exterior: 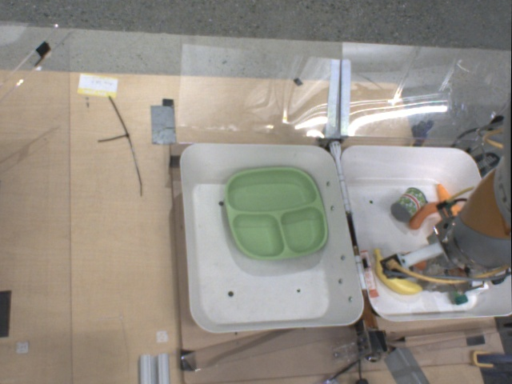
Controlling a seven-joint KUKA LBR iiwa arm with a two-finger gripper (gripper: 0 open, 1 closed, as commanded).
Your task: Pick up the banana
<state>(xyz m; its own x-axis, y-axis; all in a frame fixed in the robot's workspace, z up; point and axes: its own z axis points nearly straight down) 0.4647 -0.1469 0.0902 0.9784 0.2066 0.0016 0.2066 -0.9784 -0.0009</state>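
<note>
Likely light and smooth-skinned, the curved yellow plastic banana (398,282) lies in the right white bin (376,174); grasp across its middle. Whether the gripper is parted, I cannot tell.

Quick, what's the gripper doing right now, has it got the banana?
Gripper: low in the right bin near the banana; open, shut or holding anything cannot be told.
</note>
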